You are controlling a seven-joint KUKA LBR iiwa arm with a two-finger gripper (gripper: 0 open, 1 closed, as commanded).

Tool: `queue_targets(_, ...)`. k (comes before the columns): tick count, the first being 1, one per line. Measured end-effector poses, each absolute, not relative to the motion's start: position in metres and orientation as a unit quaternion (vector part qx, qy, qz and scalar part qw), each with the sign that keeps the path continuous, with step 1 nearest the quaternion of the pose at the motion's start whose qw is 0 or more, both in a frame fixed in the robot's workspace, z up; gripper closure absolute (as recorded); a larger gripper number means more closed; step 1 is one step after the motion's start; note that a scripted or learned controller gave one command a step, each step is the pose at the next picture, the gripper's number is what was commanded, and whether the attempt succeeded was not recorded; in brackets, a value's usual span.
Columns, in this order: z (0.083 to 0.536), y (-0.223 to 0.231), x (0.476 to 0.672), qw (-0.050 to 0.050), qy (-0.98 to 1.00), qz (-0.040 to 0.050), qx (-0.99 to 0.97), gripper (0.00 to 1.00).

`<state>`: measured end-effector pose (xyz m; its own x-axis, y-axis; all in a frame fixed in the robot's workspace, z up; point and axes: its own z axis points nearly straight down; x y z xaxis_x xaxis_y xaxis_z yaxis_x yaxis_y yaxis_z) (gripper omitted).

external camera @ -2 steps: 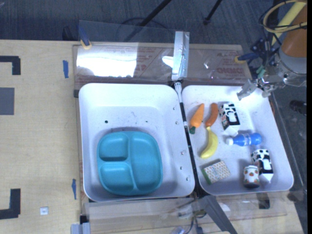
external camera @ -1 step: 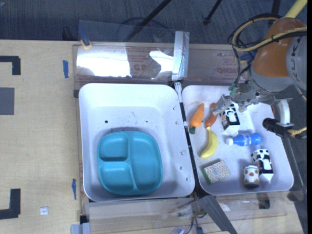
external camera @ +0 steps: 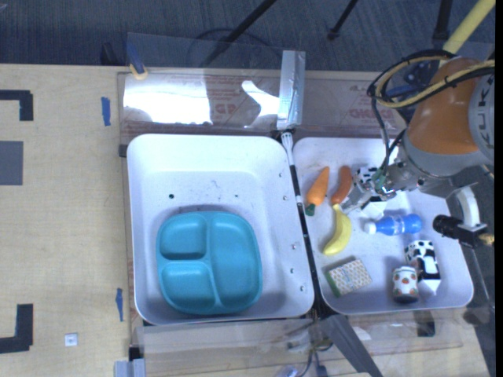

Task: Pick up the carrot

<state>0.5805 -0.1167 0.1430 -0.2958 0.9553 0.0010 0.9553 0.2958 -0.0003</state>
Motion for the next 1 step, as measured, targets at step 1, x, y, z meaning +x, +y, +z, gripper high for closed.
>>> queue_targets(1, 0.158, -0.1082, 0.5518, 0.001, -0.844, -0.0001, -0.537, 0.0)
